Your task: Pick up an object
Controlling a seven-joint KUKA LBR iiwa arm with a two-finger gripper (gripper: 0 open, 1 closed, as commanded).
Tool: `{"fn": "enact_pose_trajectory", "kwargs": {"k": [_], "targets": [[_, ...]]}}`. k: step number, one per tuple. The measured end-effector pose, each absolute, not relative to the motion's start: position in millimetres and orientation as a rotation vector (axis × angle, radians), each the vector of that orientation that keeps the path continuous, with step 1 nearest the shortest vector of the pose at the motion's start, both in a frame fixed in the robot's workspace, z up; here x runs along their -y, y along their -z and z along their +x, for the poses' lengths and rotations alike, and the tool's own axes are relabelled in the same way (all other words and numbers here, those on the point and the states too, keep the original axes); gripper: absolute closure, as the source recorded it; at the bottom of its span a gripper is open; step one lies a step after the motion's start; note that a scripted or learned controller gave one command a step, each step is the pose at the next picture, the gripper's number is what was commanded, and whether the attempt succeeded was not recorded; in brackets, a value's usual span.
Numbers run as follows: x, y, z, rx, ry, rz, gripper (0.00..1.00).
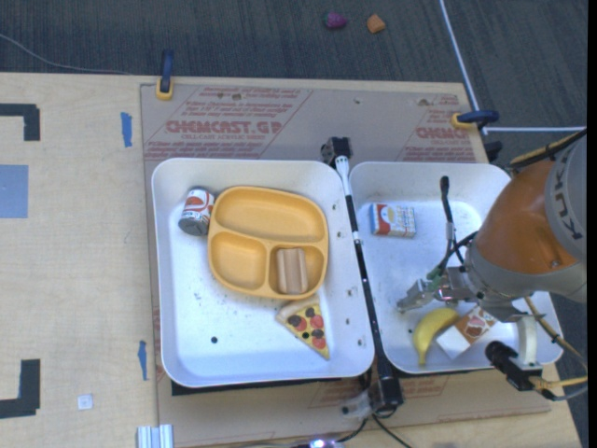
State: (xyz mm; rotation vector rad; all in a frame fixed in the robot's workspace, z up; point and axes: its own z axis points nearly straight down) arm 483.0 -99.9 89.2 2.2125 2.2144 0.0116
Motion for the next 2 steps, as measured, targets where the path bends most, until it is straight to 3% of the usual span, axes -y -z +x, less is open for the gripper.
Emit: {"fn": "enact_pose_trajectory", "kwargs": {"k": [2], "targets": [[96.6,-88.9,482.8,-2.208,-0.008,2.213,0.00]]}}
